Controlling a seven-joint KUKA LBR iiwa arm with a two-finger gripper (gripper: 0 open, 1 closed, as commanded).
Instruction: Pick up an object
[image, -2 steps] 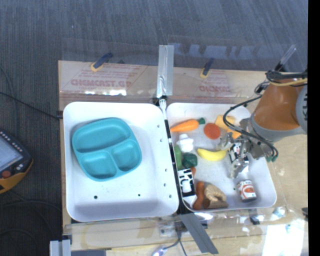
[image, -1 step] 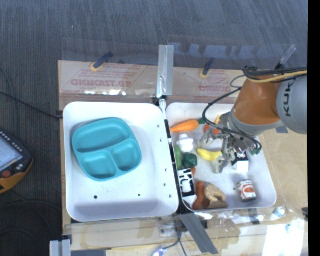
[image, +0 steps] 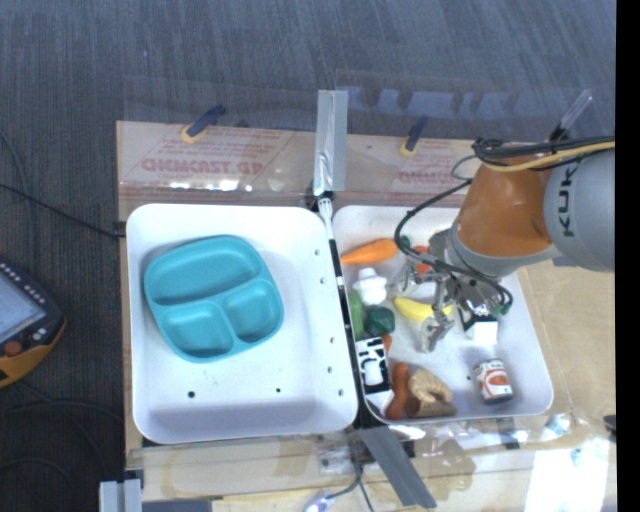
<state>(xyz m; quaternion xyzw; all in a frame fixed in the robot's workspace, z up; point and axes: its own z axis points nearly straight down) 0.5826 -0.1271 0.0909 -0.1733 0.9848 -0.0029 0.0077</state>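
Camera view: arm (image: 585, 215) reads "KU"; end effector (image: 437, 325) open narrowly above yellow toy (image: 412, 309).

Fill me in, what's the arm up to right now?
The arm's gripper is down in the right bin, over the clutter near a yellow banana-like piece. A toy carrot, a green item and a small can also lie in that bin. The left bin holds a blue divided tray. Nothing looks lifted yet.

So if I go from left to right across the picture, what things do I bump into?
Blue tray → green toy → yellow banana → gripper → small can.
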